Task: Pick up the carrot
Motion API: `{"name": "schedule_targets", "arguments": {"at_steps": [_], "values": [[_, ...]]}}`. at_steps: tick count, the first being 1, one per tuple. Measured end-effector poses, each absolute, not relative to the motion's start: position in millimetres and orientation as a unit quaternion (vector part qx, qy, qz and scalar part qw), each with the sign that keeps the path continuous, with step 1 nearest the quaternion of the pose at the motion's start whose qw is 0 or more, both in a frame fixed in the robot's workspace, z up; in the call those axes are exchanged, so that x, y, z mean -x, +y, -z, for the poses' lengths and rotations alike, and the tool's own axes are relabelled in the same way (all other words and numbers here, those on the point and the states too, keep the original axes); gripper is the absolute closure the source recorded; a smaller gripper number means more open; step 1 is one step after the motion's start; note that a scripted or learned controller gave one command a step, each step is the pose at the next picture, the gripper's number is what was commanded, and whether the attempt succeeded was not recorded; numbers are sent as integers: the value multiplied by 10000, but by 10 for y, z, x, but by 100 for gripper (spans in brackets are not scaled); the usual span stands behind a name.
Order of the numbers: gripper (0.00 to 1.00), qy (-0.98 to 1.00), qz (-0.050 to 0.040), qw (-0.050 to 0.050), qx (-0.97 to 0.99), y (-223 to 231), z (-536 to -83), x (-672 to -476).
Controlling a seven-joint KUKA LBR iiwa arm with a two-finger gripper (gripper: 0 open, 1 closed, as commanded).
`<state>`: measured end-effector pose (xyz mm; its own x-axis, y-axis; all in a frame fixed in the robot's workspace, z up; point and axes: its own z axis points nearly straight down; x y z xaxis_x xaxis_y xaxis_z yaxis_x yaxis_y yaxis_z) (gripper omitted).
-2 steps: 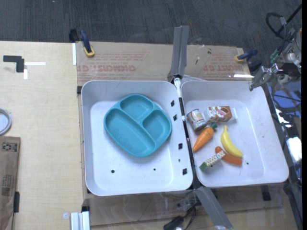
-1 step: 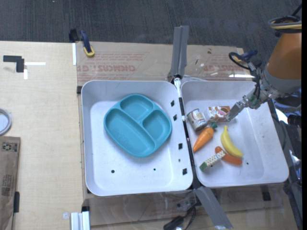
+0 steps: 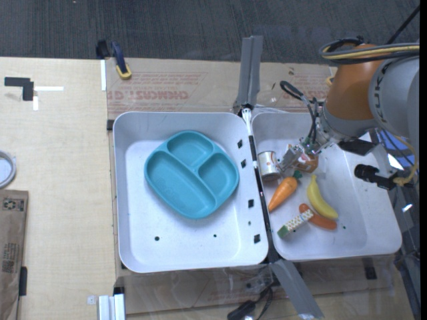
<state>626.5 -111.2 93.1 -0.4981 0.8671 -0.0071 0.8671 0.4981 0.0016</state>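
The carrot [image 3: 283, 191] lies on its side in the right bin [image 3: 360, 235], close to the divider, with its green top pointing up and right. My gripper [image 3: 295, 159] hangs over the same bin, just beyond the carrot's leafy end and slightly above it. The grey arm with its orange band [image 3: 350, 92] reaches in from the right. Nothing shows as lifted off the bin floor.
A small metal can [image 3: 267, 165] sits left of the gripper by the divider. A banana [image 3: 321, 201] and a red-orange toy with a white-green end [image 3: 305, 220] lie right of and below the carrot. A blue divided plate [image 3: 192, 173] rests in the left bin [image 3: 133, 245].
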Motion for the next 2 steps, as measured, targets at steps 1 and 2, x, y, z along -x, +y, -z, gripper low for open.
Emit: {"name": "schedule_targets", "arguments": {"at_steps": [1,2], "values": [[100,8652,1,30,-5015,-1104,-1014,-6273],[100,8776,6,1,-4794,-478,-2051,-6336]]}}
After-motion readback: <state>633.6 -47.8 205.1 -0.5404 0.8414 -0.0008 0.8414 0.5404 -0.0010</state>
